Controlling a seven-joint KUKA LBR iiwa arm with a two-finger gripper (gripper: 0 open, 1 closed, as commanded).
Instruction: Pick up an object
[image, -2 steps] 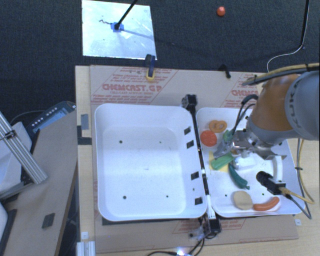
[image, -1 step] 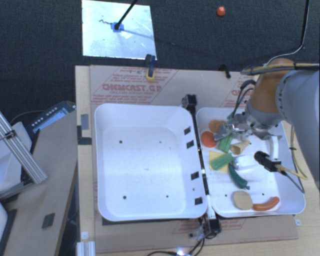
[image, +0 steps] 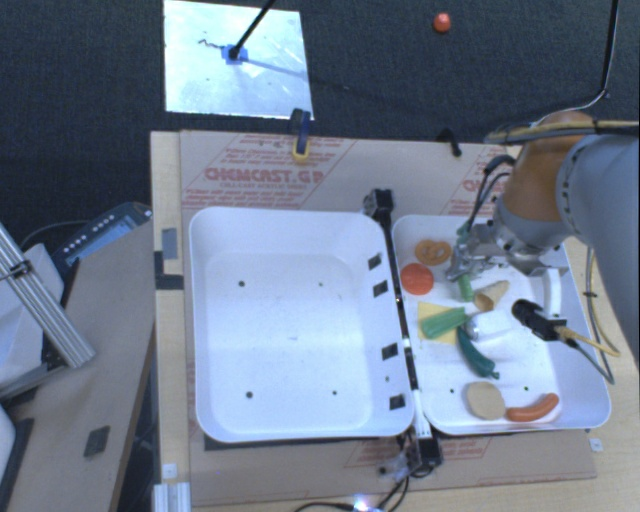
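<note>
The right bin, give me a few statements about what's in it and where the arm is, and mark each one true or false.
1. The toys all lie in the right bin. True.
2. The gripper is over the left bin. False: it is over the far part of the right bin.
3. A sausage lies near the right bin's near edge, beside a tan round piece. True.
4. The red tomato lies in the left bin. False: it is in the right bin, by the divider.
5. An orange band shows on the arm above the wrist. True.
</note>
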